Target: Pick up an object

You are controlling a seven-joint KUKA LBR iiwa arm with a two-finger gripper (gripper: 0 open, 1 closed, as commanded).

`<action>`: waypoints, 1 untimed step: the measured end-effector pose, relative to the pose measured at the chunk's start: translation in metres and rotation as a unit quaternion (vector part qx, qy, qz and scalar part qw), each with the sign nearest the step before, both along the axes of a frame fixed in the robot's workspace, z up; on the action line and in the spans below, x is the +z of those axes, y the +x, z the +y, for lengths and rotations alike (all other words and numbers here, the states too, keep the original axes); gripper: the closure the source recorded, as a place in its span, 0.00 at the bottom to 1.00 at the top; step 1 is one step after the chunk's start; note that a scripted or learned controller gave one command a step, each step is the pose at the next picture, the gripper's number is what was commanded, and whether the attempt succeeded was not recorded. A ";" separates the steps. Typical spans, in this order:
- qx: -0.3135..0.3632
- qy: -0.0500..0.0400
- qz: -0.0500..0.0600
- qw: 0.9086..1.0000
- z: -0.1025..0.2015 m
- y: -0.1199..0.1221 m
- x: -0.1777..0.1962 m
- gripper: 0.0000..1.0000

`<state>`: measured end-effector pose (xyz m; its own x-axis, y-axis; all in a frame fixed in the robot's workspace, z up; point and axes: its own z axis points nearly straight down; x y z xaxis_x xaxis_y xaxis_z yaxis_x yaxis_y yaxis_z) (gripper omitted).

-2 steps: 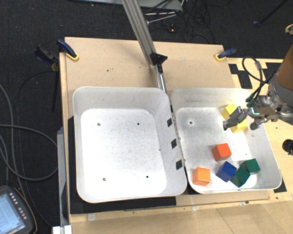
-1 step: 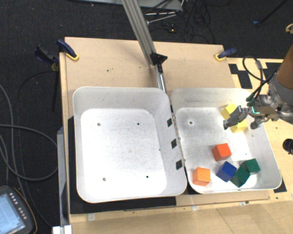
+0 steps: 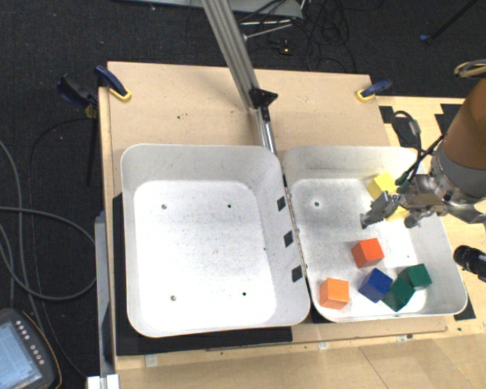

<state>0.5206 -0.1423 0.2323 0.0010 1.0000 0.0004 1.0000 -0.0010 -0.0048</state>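
Just beside gripper (image 3: pixel 378 215): yellow block (image 3: pixel 381 185) (touching?).

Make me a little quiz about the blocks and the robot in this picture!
1. True or false: the yellow block lies in the left bin.
2. Which block lies nearest the gripper: A) blue block, B) red block, C) orange block?
3. How many green blocks sit in the right bin?

Key: 1 false, it is in the right bin. 2 B. 3 two.
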 end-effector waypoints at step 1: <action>0.000 0.000 0.001 1.000 -0.001 -0.004 -0.064 0.00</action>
<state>0.5162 -0.1434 0.1686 0.0013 1.0000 0.0013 1.0000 -0.0013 -0.0069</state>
